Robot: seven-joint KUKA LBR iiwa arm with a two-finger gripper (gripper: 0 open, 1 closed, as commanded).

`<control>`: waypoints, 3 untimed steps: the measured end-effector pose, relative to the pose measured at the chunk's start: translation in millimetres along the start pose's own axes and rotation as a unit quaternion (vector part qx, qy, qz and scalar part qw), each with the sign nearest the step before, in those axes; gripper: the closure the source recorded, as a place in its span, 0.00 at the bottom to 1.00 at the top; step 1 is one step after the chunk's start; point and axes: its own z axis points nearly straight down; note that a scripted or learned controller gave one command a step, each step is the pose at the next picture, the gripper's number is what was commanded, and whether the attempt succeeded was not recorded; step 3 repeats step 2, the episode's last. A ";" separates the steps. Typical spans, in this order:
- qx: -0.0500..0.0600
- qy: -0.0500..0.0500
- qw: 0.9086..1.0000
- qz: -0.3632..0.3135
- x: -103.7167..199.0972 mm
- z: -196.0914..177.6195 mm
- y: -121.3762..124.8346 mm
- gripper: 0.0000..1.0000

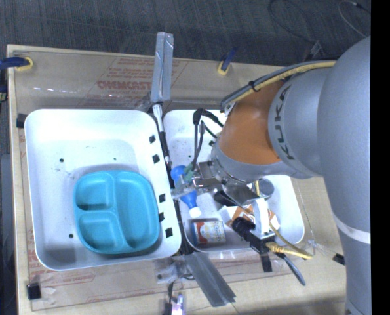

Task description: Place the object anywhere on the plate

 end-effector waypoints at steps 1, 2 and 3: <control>0.001 0.001 0.999 -0.047 76.0 0.4 45.2 1.00; 0.001 0.001 0.999 -0.047 75.7 0.3 45.2 0.00; 0.001 0.001 0.999 -0.047 75.7 0.3 45.2 0.00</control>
